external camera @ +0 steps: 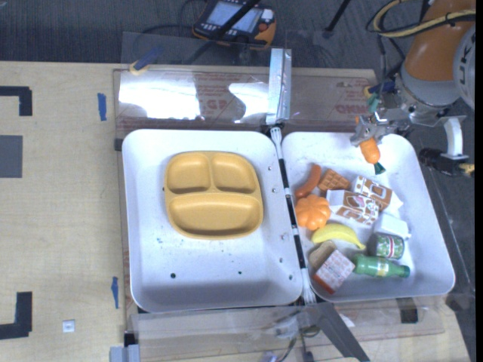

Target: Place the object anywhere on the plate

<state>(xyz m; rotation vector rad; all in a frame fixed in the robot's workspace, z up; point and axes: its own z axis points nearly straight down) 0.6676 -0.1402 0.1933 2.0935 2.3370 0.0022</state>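
Gripper (pixel 370 136) clenched on a carrot (pixel 370 152) above the right bin's far rim (pixel 343 133), plate (pixel 213 193) unobstructed.

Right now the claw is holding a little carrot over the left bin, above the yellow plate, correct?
Not quite. The gripper does hold the carrot, but over the far corner of the right bin, not the left one. The yellow plate lies in the left bin, as the camera view shows.

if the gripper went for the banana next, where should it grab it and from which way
Judging by its pose, grip the banana across its thick middle, coming straight down from above. It lies flat on top of the pile in the right bin, curved, long axis running left to right, so fingers closing across the narrow width should fit. The pumpkin crowds its upper left and the can its right end, so avoid the tips.
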